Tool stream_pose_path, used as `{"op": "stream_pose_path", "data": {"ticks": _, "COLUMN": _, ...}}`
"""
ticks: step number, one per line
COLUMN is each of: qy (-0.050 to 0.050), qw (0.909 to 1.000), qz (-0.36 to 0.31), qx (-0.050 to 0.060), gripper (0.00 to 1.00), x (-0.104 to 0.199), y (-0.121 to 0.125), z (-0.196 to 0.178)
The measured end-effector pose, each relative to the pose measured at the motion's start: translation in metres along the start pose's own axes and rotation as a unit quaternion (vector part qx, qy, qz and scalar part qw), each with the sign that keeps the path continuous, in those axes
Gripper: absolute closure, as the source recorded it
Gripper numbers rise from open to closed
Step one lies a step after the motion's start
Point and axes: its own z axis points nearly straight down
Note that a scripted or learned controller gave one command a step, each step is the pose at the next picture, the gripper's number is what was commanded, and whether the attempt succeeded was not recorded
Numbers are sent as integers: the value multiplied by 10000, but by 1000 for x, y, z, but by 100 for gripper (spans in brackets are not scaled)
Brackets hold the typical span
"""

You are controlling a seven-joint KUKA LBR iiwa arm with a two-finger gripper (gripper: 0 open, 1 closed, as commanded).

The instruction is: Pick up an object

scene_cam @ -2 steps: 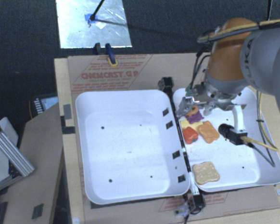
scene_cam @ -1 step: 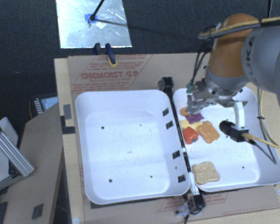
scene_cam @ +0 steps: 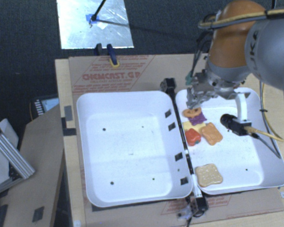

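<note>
Noted two shallow bins side by side on a brown cardboard sheet with red lettering (scene_cam: 114,74), itself on the pale wooden counter (scene_cam: 50,191). Logged the left white plastic bin (scene_cam: 130,150) and the right white plastic bin (scene_cam: 239,161), meeting along a shared edge fitted with small dark clips (scene_cam: 172,126). Found the grey arm with orange band (scene_cam: 233,30) reaching in from the right, with the hand (scene_cam: 193,101) low over the rear left corner of the right white plastic bin. Cannot tell from this angle whether the hand is spread or closed. Located directly under the hand tip a small orange ring-shaped toy (scene_cam: 192,112), lying flat on the bin floor; cannot tell whether touched by the hand or just beneath it. Recorded just in front of the ring a flat purple piece (scene_cam: 198,121), and beside that a thin yellow piece (scene_cam: 186,126) near the left wall. Further forward, found a red-orange pepper-like toy (scene_cam: 193,137) touching a tan-orange bread-like piece (scene_cam: 212,133) on its right. Spotted a pale toast-slice toy (scene_cam: 209,175) lying flat, well apart from the cluster, near the front left corner. Behind the bins, noted blue clamps (scene_cam: 112,53) on the cardboard edge and a crinkled silver foil square (scene_cam: 94,20) on dark carpet.
</note>
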Motion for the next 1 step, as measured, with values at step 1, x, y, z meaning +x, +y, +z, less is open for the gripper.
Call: {"op": "stream_pose_path", "data": {"ticks": 1, "qy": 8, "qw": 10000, "qz": -14, "qx": -13, "gripper": 100, "x": 41, "y": -41, "z": -82}}
